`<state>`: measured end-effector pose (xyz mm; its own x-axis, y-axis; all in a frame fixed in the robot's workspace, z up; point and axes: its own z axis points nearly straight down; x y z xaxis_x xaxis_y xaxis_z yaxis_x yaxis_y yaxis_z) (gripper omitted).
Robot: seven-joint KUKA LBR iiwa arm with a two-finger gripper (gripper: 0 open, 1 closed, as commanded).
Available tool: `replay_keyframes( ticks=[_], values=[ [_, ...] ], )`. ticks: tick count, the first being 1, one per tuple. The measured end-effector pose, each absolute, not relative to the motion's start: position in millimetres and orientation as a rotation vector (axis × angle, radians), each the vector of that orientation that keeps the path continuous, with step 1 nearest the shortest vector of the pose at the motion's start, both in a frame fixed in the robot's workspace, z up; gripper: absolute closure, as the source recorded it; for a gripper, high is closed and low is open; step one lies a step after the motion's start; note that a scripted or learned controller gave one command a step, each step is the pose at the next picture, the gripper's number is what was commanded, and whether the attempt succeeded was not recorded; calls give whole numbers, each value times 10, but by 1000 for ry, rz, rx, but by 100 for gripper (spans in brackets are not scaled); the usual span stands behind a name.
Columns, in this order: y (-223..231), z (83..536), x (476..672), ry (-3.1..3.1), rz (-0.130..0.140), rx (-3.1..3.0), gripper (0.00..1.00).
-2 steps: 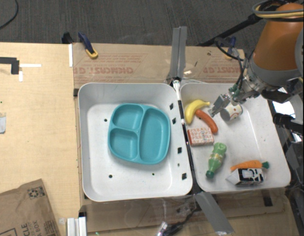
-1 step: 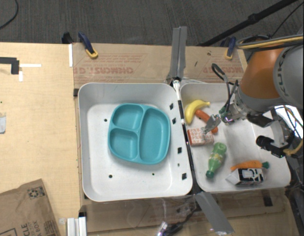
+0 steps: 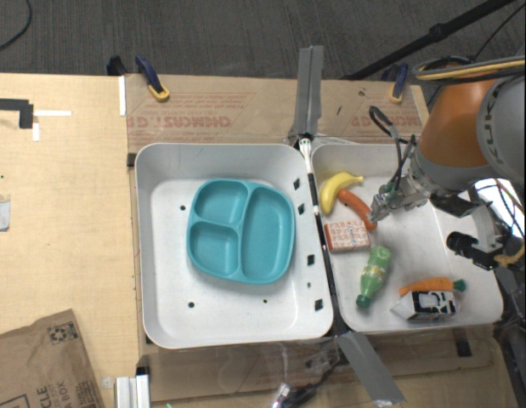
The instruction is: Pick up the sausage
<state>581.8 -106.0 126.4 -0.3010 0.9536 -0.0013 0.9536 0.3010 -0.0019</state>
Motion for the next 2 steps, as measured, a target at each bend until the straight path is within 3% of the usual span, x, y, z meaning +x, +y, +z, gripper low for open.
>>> replay_keyframes(
  ticks=[1, 2],
  values=[
    [-1060, 1264, 5818, -2533, 4, -1858, 0],
    [-1058, 967, 6036, -2673, -3, -1664, 0]
  ],
)
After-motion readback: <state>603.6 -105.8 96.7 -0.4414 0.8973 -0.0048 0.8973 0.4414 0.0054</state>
